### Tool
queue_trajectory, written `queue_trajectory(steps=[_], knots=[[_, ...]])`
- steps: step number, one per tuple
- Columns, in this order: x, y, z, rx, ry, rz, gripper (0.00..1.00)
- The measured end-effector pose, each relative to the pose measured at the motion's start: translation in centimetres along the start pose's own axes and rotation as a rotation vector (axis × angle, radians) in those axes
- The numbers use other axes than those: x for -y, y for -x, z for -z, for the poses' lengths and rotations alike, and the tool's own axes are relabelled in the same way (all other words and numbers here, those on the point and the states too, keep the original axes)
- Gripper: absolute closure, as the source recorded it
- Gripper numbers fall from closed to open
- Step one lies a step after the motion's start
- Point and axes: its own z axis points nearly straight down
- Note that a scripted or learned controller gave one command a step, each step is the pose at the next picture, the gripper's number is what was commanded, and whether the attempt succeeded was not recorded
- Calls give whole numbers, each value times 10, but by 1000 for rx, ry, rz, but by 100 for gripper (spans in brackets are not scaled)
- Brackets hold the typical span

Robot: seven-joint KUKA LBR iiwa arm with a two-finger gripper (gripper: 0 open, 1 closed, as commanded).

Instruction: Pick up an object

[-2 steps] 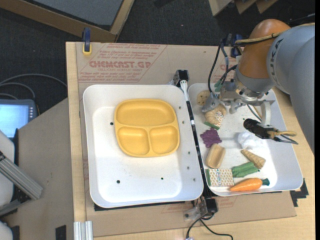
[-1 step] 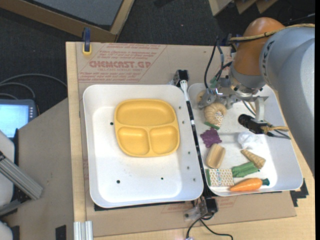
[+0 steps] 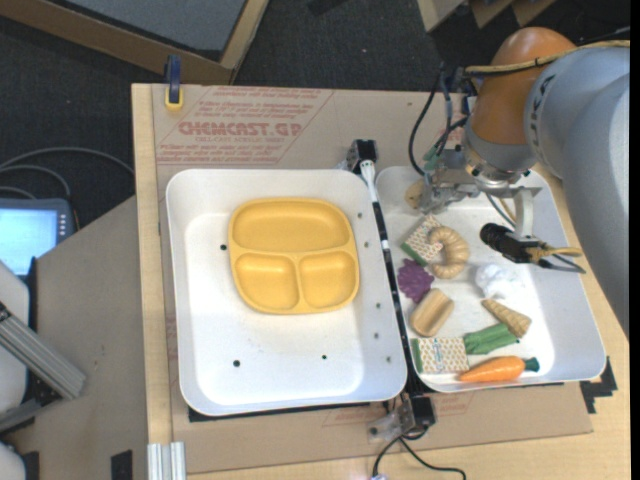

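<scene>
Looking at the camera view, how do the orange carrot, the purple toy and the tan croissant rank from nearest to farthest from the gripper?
1. Tan croissant, directly below the gripper.
2. Purple toy, by the left wall of the right bin.
3. Orange carrot, at the bin's bottom edge.

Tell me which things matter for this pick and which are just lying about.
Job: hand, beige pastry, purple toy, bread roll, carrot, right bin.
Lying about: yellow tray, left bin.
</scene>
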Motion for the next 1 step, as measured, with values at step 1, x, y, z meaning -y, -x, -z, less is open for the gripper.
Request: queue_trajectory(steps=[1], knots=[[0,0,-1,0,-1,0,0]])
